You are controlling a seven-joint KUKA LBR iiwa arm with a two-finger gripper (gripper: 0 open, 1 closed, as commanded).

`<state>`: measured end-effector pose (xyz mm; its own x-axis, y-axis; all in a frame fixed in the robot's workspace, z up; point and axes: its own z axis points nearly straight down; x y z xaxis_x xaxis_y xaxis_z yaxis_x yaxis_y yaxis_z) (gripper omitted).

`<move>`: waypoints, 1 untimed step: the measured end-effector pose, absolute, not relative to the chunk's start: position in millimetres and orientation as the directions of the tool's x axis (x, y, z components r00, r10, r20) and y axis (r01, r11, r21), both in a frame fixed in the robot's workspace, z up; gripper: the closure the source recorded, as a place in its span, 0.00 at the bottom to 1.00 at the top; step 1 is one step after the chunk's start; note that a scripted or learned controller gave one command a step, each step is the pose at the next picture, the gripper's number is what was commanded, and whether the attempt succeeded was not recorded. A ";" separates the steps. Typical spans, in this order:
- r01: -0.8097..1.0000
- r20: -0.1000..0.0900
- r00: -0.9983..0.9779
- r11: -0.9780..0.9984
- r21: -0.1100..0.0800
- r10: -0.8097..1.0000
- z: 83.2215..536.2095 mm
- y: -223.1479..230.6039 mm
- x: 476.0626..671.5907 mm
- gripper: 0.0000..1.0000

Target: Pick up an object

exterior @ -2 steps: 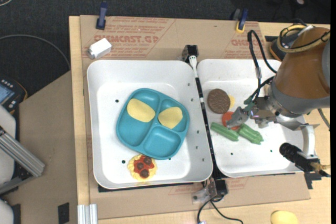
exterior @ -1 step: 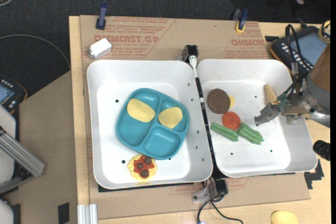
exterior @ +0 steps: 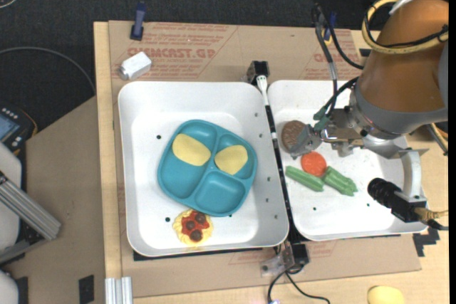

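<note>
The gripper (exterior: 308, 139) is poised low in the right bin (exterior: 356, 224) beside a brown round toy (exterior: 291, 134); whether anything is grasped cannot be told; a firm closure and lift seem called for next.

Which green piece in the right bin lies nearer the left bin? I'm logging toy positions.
The darker green piece, lower left of the red toy. The lighter green piece lies farther right.
</note>
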<state>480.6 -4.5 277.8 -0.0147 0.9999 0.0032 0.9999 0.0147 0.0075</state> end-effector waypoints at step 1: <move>1.000 0.004 -0.006 0.006 0.021 1.000 463.3 42.1 480.7 0.00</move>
<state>480.7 42.1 463.3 -0.0065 1.0000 0.0040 0.9998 0.0064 0.0213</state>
